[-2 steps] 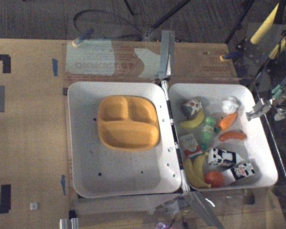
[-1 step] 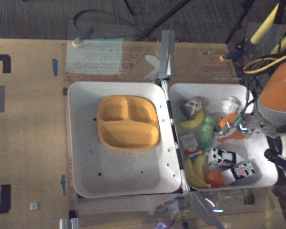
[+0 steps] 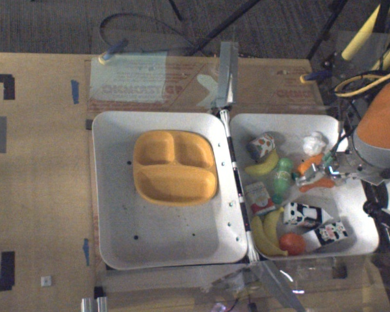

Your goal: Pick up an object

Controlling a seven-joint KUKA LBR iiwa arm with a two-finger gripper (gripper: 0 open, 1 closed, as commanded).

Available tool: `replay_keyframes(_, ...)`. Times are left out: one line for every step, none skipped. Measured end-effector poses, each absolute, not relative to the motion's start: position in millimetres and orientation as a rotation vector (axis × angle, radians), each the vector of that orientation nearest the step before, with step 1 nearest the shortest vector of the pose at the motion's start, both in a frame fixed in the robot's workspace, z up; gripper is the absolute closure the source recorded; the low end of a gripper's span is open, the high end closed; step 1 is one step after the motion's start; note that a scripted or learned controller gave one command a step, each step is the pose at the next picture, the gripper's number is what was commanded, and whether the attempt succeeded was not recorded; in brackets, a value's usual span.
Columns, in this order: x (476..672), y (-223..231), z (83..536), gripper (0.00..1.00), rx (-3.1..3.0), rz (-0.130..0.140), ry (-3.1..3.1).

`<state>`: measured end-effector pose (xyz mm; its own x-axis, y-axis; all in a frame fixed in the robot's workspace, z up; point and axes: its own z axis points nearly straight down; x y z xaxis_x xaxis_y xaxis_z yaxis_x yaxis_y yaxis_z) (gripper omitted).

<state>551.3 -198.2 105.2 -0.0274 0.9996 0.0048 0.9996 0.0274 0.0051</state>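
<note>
The right bin [image 3: 357, 242] holds several toys. A yellow banana [image 3: 263, 166] lies next to a green bottle-shaped toy [image 3: 283, 176] and a small printed carton [image 3: 262, 145]. A white crumpled lump [image 3: 314, 142] sits at the back. Two orange carrot-like pieces [image 3: 310, 165] [image 3: 317, 184] lie mid-bin. My gripper [image 3: 326, 171] is low over the bin, right beside these orange pieces, with the orange-banded arm [image 3: 380, 125] behind it. Toward the front are two cow-patterned cartons [image 3: 302, 214] [image 3: 330, 231], a red tomato [image 3: 292, 242], a second banana [image 3: 265, 231] and a red-green carton [image 3: 261, 197].
The left bin [image 3: 117, 226] holds an orange divided plate [image 3: 175, 166]. A ridge between the bins [image 3: 236, 187] separates them. Cables and yellow hoses [image 3: 361, 83] hang at the back right, and tripod legs [image 3: 247, 8] stand behind the bench.
</note>
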Motion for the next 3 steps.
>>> replay_keyframes(587.0,-141.5,198.0,1.00,2.277,0.003,2.161)
replay_keyframes(611.6,-202.9,282.2,1.00,2.192,0.002,2.244)
replay_keyframes(668.1,-212.2,240.5,1.00,2.288,0.001,2.146)
